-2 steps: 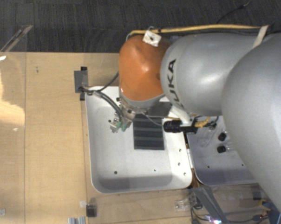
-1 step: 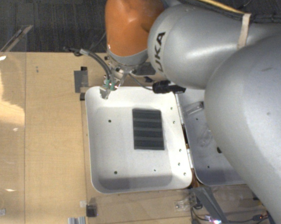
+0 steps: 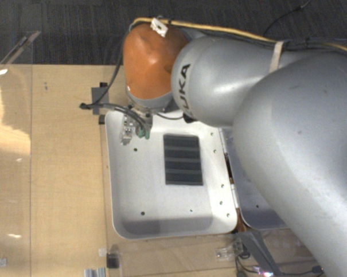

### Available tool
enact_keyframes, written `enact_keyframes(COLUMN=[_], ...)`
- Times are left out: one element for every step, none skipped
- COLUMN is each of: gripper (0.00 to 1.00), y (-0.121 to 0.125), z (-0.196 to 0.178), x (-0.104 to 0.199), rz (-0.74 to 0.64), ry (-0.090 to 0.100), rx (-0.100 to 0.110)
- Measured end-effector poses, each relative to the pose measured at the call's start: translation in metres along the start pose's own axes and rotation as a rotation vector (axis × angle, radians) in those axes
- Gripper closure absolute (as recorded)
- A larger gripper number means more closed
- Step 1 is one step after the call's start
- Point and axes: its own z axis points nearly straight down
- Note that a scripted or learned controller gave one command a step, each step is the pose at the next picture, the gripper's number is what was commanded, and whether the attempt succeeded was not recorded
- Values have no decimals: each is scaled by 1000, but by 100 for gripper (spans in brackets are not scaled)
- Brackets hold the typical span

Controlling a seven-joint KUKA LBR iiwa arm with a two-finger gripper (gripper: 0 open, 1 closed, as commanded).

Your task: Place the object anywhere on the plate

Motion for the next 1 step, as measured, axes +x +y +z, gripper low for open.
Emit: enact_keyframes(gripper=[100], y=[-7], z=[34], x=[51], rz=[-553], ry=[-1], rx=[-1])
